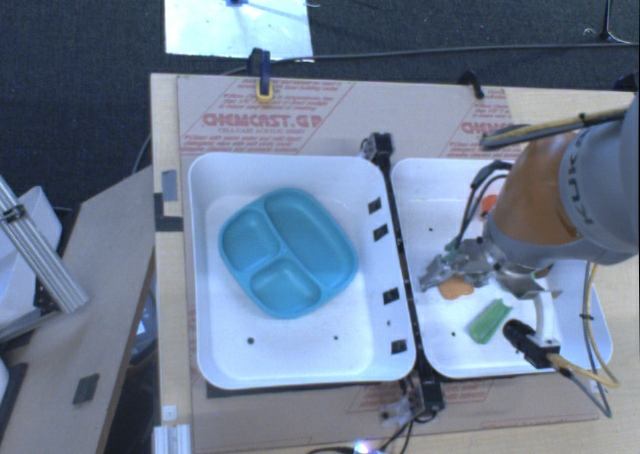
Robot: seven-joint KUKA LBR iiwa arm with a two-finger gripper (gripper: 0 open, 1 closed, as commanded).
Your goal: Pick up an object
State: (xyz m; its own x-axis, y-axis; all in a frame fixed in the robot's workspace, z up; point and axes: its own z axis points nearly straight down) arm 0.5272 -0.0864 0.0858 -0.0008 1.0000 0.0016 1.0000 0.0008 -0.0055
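So the metal two-finger pincer (440, 272) is down in the right white plastic bin (430, 204), can't tell how it's set. Small orange rounded object (456, 289) sits just right of its tip, flat green block (489, 321) a bit further right and nearer the front edge.
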